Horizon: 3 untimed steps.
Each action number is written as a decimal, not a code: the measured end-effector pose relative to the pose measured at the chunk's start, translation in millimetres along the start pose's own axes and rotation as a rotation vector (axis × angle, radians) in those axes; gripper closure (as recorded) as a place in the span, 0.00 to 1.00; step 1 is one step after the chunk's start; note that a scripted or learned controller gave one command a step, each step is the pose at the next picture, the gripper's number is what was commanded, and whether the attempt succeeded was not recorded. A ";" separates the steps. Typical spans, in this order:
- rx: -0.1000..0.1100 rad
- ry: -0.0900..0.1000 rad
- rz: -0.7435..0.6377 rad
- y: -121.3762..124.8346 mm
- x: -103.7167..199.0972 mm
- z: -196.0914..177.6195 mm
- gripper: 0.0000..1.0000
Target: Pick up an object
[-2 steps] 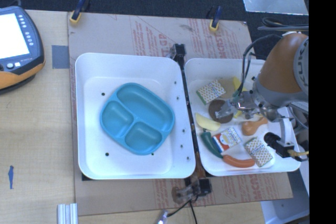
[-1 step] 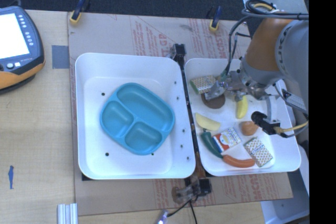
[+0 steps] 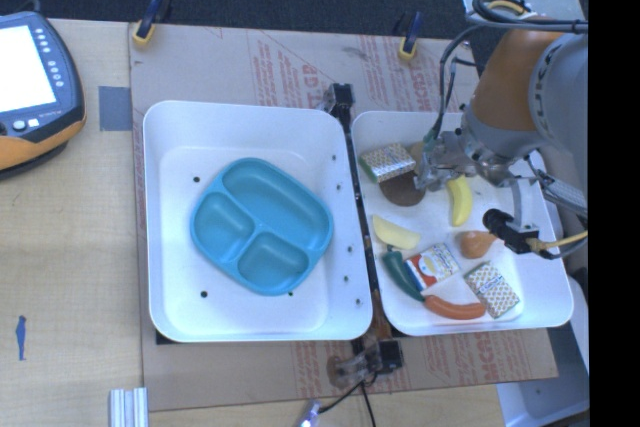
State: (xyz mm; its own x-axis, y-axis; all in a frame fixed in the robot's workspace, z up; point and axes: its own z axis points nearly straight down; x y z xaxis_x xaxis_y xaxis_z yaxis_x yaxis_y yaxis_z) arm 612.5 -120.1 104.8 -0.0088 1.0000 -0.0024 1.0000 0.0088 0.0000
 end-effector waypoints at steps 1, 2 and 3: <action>0.000 0.000 -0.001 -0.1 0.0 0.1 0.00; 0.001 -0.001 -0.001 -0.1 -0.8 -10.1 1.00; 0.002 -0.001 -0.002 -0.1 -0.8 -10.0 0.00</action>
State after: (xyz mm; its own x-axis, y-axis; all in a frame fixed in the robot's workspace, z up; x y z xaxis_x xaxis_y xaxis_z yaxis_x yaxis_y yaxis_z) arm 612.4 -120.9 114.8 -0.0108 0.9999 -0.0038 0.9999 0.0107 -0.0015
